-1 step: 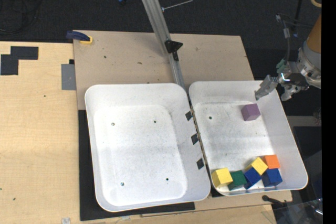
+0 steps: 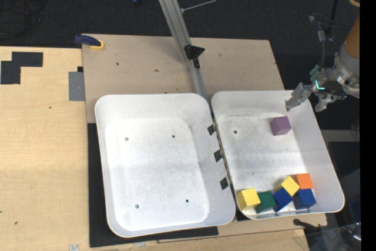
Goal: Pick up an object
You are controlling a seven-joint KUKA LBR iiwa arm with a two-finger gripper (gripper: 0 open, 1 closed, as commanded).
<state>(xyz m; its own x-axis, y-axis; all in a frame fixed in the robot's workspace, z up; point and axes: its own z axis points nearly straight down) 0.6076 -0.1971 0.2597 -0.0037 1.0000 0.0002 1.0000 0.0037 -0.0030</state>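
A purple cube (image 2: 280, 125) lies alone in the upper part of the right bin (image 2: 329, 167). Several blocks crowd that bin's near corner: a yellow one (image 2: 248, 197), a green one (image 2: 265, 201), a second yellow one (image 2: 289, 186), an orange one (image 2: 304, 180) and two blue ones (image 2: 282, 200) (image 2: 304, 199). My gripper (image 2: 308, 98) hangs over the right bin's far right rim, above and to the right of the purple cube. Its fingers are spread apart with nothing between them.
The left bin (image 2: 154, 164) sits beside the right one, joined by black clips (image 2: 216, 154). A slanted aluminium rail (image 2: 175, 20) rises behind the bins. A blue and yellow clamp (image 2: 89, 41) lies at the bench's far left corner.
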